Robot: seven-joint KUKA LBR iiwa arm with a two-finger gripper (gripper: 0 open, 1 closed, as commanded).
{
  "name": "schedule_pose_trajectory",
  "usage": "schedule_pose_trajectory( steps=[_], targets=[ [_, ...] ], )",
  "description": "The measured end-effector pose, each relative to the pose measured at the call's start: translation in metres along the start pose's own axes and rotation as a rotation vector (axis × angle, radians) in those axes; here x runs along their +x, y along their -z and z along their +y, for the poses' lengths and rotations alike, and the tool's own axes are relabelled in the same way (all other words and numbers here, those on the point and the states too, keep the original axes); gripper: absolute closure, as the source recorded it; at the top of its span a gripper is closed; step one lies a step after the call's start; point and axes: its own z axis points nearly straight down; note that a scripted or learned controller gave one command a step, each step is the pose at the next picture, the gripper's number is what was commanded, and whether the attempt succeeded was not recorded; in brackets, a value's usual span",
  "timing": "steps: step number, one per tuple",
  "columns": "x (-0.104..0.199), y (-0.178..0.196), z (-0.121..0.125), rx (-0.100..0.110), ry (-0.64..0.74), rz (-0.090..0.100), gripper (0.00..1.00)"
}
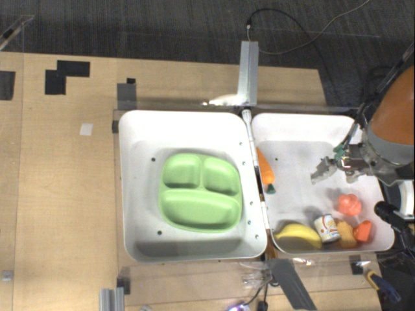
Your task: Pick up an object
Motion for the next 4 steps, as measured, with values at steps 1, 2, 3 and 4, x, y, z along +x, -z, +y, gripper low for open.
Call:
schedule_pose_trajectory(
  steps=[1,2,3,4],
  targets=[
    [0.05,-0.099,0.027,-0.002,0.136,0.0,0.0],
    [0.096,-0.008,0.042,-0.002,0.03,0.0,0.0],
    [0.04,-0.104,0.036,-0.01,-0.03,-0.002,0.0],
    [-0.026,-0.084,-0.032,-0.002,-0.014,0.015,0.0]
  ],
)
